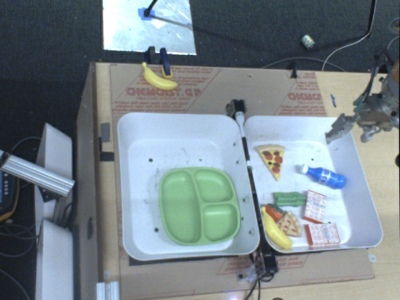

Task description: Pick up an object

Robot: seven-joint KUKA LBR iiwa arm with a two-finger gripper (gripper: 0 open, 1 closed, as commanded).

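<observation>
The right bin [369, 220] holds a pizza slice [272, 159], a blue bottle [324, 176], a green item [289, 199], two red-and-white packets [315, 206] [322, 234], a banana [278, 231] and a smaller pizza wedge [290, 224]. My gripper [349, 134] hangs over the bin's far right corner, above and right of the blue bottle. It is open, with nothing between its fingers [334, 130].
The left bin [144, 136] holds a green divided plate [200, 205]. A second banana [157, 78] lies on the cardboard behind the left bin. A divider rail [245, 161] runs between the bins. Cables trail across the dark floor behind the bench.
</observation>
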